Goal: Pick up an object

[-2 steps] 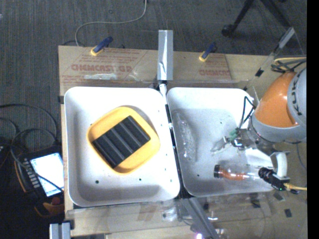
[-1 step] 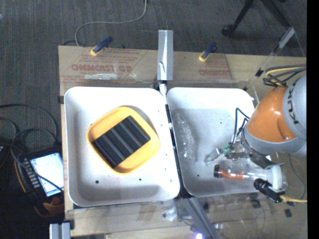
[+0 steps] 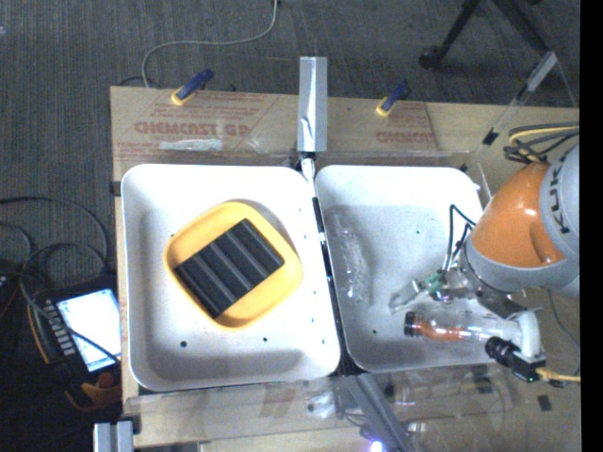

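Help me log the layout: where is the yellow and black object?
The yellow and black object lies in the middle of the left bin, left of the divider.

Two blue-and-yellow clamps pin clear plastic sheeting along the far edge of my desk. A white cable loops over grey carpet; a lit handheld screen lies beside the desk.
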Robot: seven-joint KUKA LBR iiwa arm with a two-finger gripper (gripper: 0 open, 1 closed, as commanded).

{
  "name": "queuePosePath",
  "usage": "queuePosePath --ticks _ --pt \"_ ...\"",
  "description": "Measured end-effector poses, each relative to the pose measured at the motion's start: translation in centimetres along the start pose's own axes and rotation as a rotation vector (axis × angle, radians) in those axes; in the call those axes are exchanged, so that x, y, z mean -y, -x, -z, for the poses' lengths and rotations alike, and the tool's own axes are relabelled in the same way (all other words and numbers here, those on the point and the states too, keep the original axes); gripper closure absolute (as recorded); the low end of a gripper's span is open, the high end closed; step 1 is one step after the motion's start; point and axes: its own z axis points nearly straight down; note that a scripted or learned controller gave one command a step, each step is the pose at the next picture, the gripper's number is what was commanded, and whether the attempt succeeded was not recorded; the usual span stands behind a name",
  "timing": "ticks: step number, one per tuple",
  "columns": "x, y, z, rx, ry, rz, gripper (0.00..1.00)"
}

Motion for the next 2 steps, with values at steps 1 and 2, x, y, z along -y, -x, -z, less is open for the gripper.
queuePosePath --ticks 1,2 --pt "-0.22 -0.14 1.01 -0.003 0.004 0.001 1.00" --pt "-0.20 -0.12 1.01 -0.003 0.003 0.001 0.00"
